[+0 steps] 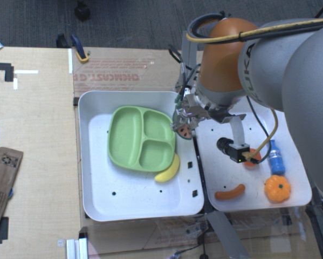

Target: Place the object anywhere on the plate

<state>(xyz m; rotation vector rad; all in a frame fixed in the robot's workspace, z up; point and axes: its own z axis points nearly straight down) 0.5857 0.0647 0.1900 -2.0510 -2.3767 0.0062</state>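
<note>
A green three-compartment plate [141, 138] lies in the left bin [96, 161]. My gripper [183, 126] hangs just off the plate's right edge, over the wall between the two bins. A small round brown-red object [186, 132] sits between its fingertips, and the fingers look shut on it. The object is beside the plate rim, not over a compartment. The wrist and orange band hide most of the fingers from above.
A yellow banana [169, 170] leans against the plate's lower right corner. The right bin [215, 161] holds an orange sausage [229, 192], an orange pumpkin [277, 189], a blue bottle [276, 159] and a small red item [251, 162]. A cable loops over that bin.
</note>
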